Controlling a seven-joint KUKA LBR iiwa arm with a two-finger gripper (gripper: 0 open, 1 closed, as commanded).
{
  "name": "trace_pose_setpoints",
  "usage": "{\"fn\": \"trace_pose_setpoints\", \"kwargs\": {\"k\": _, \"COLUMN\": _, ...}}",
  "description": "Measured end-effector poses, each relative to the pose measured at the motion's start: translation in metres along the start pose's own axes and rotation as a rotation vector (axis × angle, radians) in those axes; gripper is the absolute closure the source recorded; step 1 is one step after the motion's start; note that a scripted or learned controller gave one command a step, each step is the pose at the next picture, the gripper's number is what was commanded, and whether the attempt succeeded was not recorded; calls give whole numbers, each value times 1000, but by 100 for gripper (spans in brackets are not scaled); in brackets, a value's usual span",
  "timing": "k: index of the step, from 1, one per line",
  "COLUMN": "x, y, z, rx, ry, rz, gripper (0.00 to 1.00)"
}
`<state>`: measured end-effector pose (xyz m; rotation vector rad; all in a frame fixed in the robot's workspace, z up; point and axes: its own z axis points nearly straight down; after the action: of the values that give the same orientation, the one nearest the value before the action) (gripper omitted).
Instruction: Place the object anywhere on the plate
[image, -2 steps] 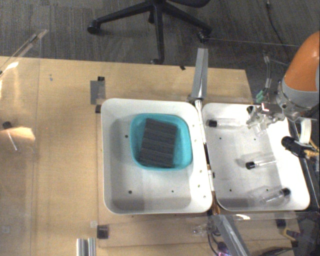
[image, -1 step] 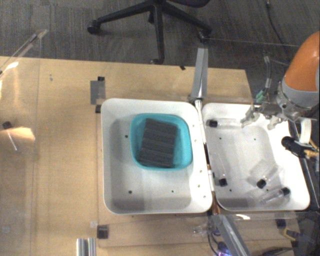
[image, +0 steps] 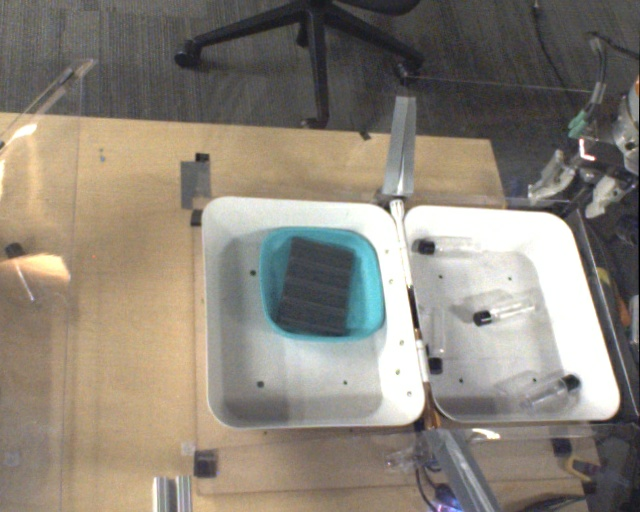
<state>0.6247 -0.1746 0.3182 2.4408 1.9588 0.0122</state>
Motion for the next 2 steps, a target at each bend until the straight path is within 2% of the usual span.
{"fn": "trace_pose_setpoints", "kwargs": {"k": 1, "x": -30, "y": -29, "z": -120, "rx": 0, "ry": -1, "rz": 72, "gripper": 0}}
{"fn": "trace_pose_setpoints", "kwargs": {"k": 2, "x": -41, "y": -76, "z": -117, "rx": 4, "ry": -1, "rz": 229, "gripper": 0}}
